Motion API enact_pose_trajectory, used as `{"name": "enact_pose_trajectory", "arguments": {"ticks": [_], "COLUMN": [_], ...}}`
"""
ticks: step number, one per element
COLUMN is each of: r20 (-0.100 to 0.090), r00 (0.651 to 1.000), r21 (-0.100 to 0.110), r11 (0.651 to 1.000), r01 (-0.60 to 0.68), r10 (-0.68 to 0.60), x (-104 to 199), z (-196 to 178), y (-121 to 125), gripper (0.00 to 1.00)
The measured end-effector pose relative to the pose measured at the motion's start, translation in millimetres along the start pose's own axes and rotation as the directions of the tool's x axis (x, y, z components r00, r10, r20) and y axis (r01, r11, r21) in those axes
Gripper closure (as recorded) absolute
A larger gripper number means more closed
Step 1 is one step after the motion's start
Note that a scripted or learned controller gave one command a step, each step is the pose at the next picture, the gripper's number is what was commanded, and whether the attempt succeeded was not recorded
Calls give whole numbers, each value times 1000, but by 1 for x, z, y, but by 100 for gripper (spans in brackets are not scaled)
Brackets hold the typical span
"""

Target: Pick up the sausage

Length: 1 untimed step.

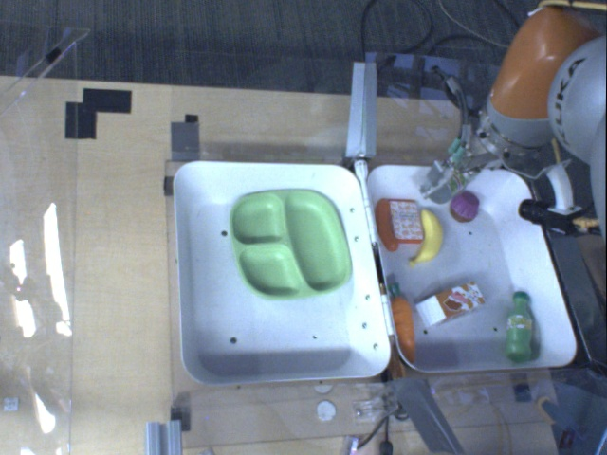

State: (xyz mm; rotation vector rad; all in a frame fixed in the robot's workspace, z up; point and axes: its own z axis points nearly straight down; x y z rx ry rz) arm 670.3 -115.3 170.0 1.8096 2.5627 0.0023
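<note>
1. You see the gripper (pixel 438 186) over the right bin's (pixel 548 282) far edge, just beside a small purple item (pixel 464 207); whether it is open you cannot tell.
2. Your sausage pack (pixel 399 224) lies at the bin's left wall, touching the banana (pixel 429 239).
3. The left bin (pixel 199 282) holds 1 green divided plate (pixel 289 242).

Both bins (pixel 190 254) are white; the divided plate (pixel 289 242) is pale green; the banana (pixel 430 238) yellow; the carrot (pixel 404 324) orange; the bottle (pixel 519 328) green; the small round thing (pixel 464 207) purple; the arm's band (pixel 536 60) orange.
</note>
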Motion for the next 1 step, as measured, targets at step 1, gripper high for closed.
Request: {"name": "enact_pose_trajectory", "arguments": {"ticks": [1], "r20": [-1], "r00": [980], "r21": [1], "r11": [980], "r01": [-201], "r10": [201], "x": [-5], "z": [1], "y": [-2], "gripper": [100]}}
